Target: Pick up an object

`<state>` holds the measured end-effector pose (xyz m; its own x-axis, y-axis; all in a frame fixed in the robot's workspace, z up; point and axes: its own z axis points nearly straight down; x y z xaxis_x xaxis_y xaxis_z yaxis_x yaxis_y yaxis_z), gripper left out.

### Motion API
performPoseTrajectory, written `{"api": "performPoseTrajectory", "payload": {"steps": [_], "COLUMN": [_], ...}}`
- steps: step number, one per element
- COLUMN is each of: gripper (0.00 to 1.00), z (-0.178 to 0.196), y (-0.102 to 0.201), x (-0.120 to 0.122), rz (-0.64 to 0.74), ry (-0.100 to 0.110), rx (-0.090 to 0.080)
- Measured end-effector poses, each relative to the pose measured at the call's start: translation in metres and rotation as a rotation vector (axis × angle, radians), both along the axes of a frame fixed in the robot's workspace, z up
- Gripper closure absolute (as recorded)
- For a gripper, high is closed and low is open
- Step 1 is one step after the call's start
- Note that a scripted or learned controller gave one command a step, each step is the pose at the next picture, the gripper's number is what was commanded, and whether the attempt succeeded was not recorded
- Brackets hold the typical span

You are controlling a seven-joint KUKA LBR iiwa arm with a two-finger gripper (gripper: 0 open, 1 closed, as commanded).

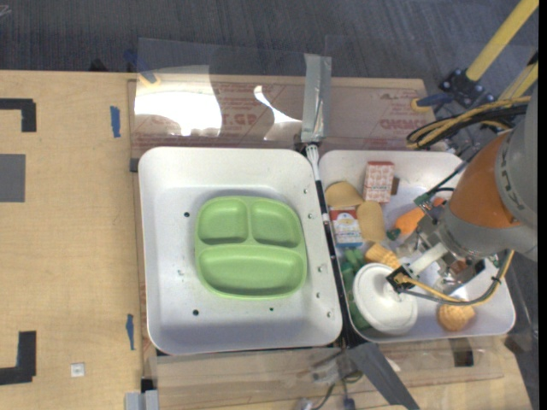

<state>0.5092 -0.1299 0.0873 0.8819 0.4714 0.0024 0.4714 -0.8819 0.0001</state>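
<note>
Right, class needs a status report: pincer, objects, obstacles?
Pincer low in right bin, fingers obscured. Nothing seen held. White bowl, orange ball crowd close. Green tray alone in left bin.

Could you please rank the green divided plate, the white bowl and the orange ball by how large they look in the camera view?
1. green divided plate
2. white bowl
3. orange ball

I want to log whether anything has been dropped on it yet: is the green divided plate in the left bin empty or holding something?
Empty. All three compartments of the green divided plate show bare green.
</note>
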Motion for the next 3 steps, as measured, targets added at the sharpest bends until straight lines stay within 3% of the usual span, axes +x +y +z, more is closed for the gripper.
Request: {"api": "performPoseTrajectory", "payload": {"steps": [1,2,3], "gripper": [0.0,0.0,0.0], "z": [0.0,0.0,0.0], "y": [-0.047,-0.053,0.001], "x": [-0.021,-0.022,0.025], "rz": [0.051,0.022,-0.275], "ry": [-0.002,-0.004,-0.004], "rx": [-0.001,0.0,0.001]}}
